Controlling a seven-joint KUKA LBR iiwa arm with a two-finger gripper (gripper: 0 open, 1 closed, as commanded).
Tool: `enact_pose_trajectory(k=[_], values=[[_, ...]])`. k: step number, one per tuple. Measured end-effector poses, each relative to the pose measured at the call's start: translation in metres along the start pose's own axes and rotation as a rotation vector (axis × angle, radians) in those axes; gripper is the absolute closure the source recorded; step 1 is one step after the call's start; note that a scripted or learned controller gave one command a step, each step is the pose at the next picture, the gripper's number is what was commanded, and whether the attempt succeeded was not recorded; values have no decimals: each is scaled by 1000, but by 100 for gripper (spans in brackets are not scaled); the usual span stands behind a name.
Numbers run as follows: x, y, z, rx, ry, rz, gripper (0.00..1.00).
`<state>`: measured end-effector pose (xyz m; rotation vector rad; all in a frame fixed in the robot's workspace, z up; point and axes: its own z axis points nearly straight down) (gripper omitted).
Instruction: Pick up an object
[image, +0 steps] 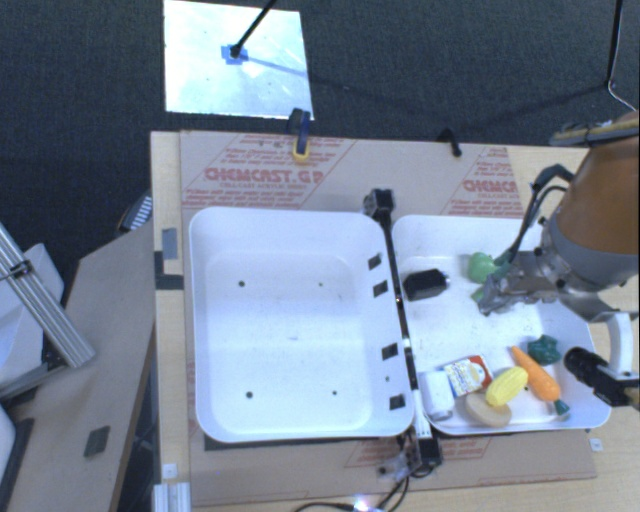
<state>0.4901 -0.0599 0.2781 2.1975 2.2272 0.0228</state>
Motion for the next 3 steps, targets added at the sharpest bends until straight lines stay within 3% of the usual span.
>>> enact_pose_trajectory(k=[1,2,3], values=[[78,-5,97,24,2,3,100],[106,1,-54,2,3,3,100],[215,32,-105,10,3,0,100]])
